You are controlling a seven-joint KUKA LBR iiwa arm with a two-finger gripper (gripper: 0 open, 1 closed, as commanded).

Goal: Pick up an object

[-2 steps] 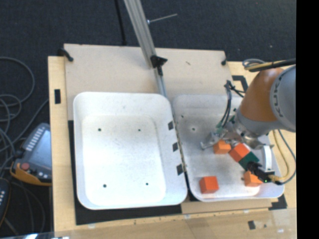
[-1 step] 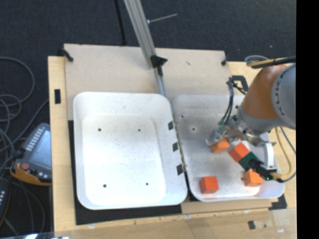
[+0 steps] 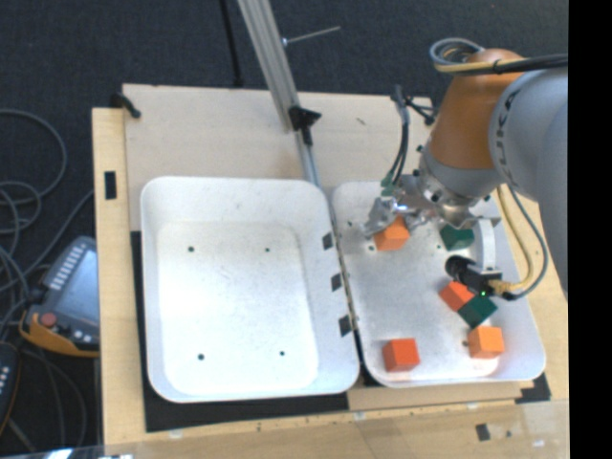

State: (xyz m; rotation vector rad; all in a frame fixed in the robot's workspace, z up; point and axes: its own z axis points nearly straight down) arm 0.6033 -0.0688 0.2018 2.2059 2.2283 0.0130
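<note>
My gripper (image 3: 390, 224) hangs over the far left part of the right bin (image 3: 421, 376). An orange block (image 3: 391, 239) sits between its fingertips, and the gripper is shut on it. Other blocks lie in the same bin: an orange one (image 3: 401, 354) at the near edge, a smaller orange one (image 3: 486, 340) at the near right, and a red-orange one (image 3: 454, 295) touching a green one (image 3: 478, 313). A dark green piece (image 3: 457, 238) lies under the wrist, partly hidden.
The left bin (image 3: 153, 256) stands beside the right one, their rims meeting at the middle. A slanted aluminium post (image 3: 273, 55) rises from the bench behind the bins. A hand-held controller (image 3: 67, 295) and cables lie off the bench at the left.
</note>
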